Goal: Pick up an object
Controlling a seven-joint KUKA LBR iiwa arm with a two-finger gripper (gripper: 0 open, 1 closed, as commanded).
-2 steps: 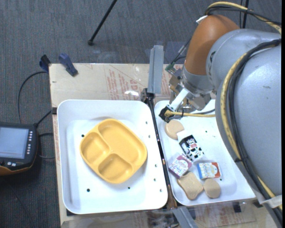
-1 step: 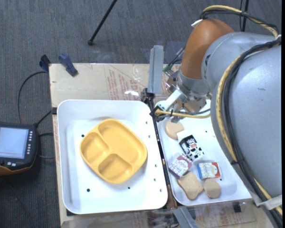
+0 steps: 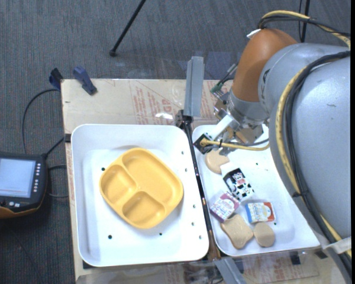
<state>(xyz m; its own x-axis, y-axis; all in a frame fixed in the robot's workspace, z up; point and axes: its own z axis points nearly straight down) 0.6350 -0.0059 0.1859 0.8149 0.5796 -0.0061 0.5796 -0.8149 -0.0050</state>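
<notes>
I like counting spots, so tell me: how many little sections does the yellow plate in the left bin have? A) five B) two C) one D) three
D: the yellow plate lies flat in the left bin, and its raised ridges split it into three hollows, one along the top and two below.

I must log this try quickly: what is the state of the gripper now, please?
gripper: cannot be told if open or closed; it is low in the right bin, just above a tan biscuit.
</notes>
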